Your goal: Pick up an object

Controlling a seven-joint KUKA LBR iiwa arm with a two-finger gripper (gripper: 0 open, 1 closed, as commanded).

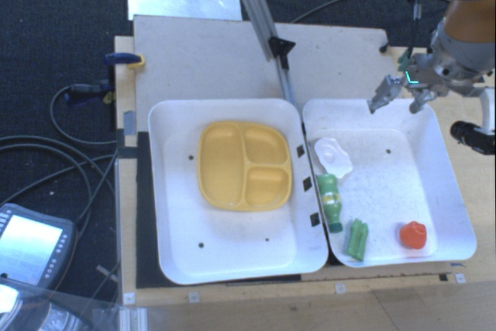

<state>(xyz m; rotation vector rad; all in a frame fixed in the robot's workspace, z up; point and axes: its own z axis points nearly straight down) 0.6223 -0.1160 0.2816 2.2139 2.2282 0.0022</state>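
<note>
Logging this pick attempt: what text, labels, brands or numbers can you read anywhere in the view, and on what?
No text can be read.
Green bottle: it has a pale label, too blurred to read.
Handheld screen unit at the lower left: its display is lit, but nothing on it resolves.
Yellow divided tray, orange object, bins and gripper: no markings visible.
</note>
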